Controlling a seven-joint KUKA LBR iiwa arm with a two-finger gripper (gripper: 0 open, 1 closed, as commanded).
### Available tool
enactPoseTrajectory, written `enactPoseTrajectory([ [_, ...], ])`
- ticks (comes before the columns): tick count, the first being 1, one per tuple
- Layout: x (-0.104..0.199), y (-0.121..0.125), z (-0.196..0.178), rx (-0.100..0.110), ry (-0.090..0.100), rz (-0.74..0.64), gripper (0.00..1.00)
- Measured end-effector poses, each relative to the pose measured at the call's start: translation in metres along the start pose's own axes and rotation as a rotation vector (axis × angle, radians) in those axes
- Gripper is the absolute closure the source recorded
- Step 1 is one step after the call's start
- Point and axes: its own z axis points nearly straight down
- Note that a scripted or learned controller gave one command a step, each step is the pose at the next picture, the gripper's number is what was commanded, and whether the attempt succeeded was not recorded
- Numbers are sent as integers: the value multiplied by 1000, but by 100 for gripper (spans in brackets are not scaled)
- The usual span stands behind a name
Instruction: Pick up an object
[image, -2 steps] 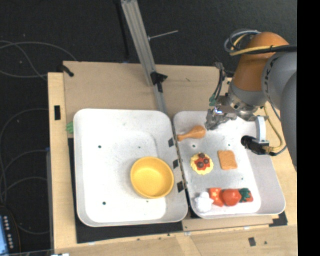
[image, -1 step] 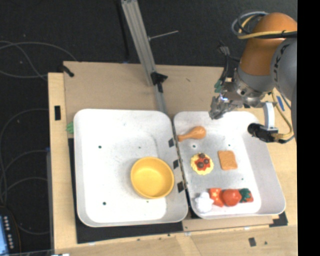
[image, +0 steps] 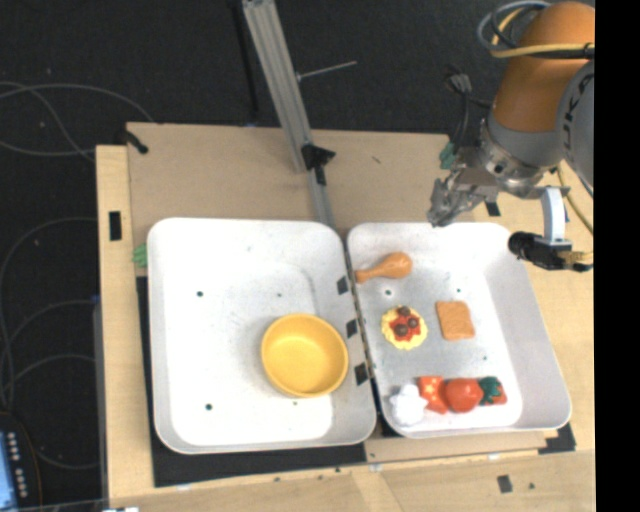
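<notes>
Nearest the lens, front edge of right bin (image: 520, 300): white lump (image: 407, 405), then red tomato-like toy with green bits (image: 462, 393). Mid-bin: small pizza-like disc (image: 404, 327), tan cracker square (image: 456, 320) just beside. Drumstick (image: 385, 267) toward back left, lying flat, well apart from the rest. Yellow bowl (image: 304, 354) in left bin (image: 200, 300). Gripper (image: 443, 208) above back rim of right bin, nothing between fingers; spread cannot be told. Best bet, judged: drumstick, isolated; close across the narrow handle, descend straight, avoid bin wall.
</notes>
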Motion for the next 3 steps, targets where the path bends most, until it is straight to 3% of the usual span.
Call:
enactPoseTrajectory([
  [3,102,-90,23,7,-1,0,100],
])
